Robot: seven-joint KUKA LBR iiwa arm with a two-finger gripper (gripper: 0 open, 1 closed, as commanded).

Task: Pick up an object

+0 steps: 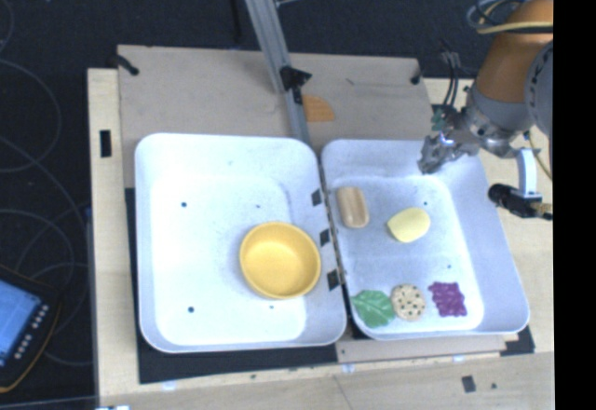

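My gripper (432, 159) hangs over the far right corner of the right bin (484, 240), with nothing visible between its tips. In that bin lie a tan bread-like block (351, 207) near the left wall, a pale yellow lump (408, 225) in the middle, and along the front a green leaf shape (373, 307), a round cookie (407, 302) and a purple grape cluster (448, 298). The yellow lump sits below and slightly left of the gripper, well apart from it. A yellow bowl (278, 260) stands in the left bin (177, 240).
A grey metal bar (265, 26) slants down from the top to the gap between the bins. A small orange patch (317, 109) lies on the board behind them. The bins' shared walls meet at the middle.
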